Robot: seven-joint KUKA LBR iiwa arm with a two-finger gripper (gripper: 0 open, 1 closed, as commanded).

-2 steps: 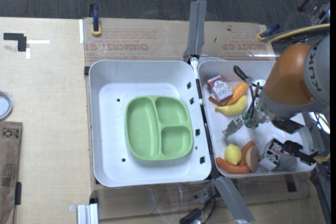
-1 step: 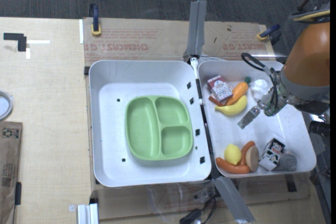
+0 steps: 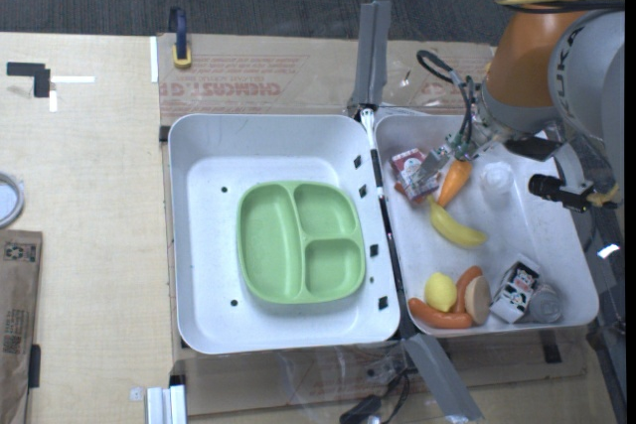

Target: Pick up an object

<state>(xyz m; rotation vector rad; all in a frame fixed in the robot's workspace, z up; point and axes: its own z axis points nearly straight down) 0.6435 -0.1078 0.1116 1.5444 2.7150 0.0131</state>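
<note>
In the right bin [image 3: 586,283], at its far left part, the claw [image 3: 444,161] is down among the toys, just beside an orange carrot [image 3: 454,182] and a red packet [image 3: 408,164]. If it is released or clenched I cannot tell. The task seems at its beginning: nothing is lifted, so gripping and raising are left. The carrot is small, smooth and tapered, lying tilted, touching a yellow banana [image 3: 458,228]. The left bin [image 3: 189,243] carries a green tray [image 3: 300,241].
</note>
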